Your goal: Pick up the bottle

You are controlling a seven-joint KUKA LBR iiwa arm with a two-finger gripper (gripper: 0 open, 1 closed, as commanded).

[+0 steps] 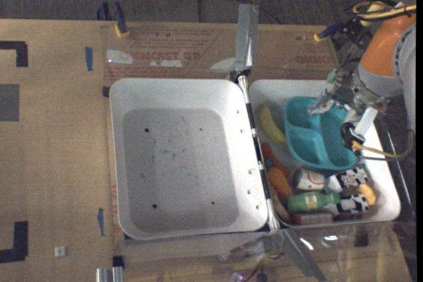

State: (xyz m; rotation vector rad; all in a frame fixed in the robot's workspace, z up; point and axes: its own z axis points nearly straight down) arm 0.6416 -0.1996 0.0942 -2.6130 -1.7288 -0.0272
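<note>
Green bottle (312,201) lies toward seven o'clock of the tool (345,117), its long axis running three to nine. How far open the tool is, I cannot tell; it hovers over the teal tray (317,142).

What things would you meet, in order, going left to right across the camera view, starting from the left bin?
Left bin → banana → green bottle → teal tray → gripper → orange band on the arm.
</note>
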